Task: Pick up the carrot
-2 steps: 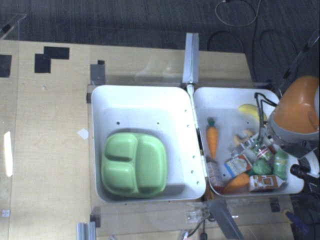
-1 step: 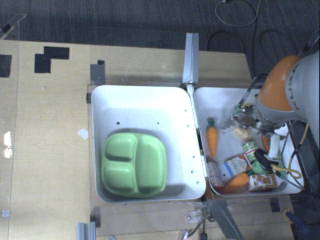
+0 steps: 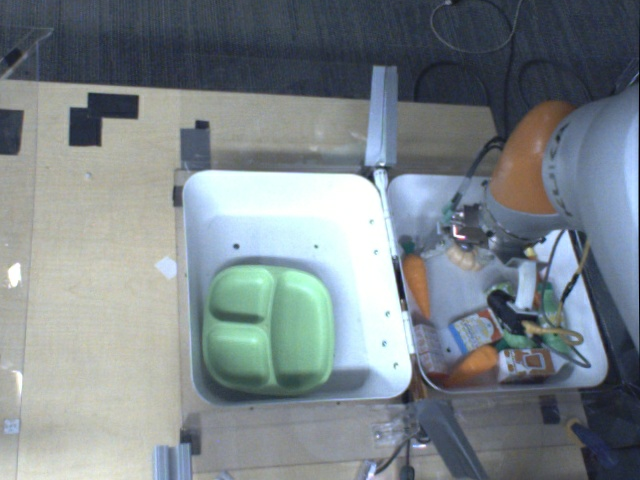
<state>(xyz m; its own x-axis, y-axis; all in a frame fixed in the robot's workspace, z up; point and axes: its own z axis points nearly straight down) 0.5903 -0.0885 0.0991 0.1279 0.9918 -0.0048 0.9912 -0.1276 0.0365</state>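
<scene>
The carrot (image 3: 415,284) is a slim orange piece with a green tip. It lies lengthwise along the left wall of the right bin (image 3: 420,196). My gripper (image 3: 462,234) hangs over the upper middle of that bin, to the right of the carrot's top end and apart from it. A small beige object (image 3: 463,259) sits just below the gripper. The grey arm with its orange band (image 3: 525,173) covers the bin's upper right corner.
A second orange piece (image 3: 472,365) lies at the right bin's front edge, beside a small blue-and-white carton (image 3: 470,329) and a brown carton (image 3: 525,366). The left bin (image 3: 280,193) holds a green divided plate (image 3: 268,328). A metal post (image 3: 382,118) stands between the bins.
</scene>
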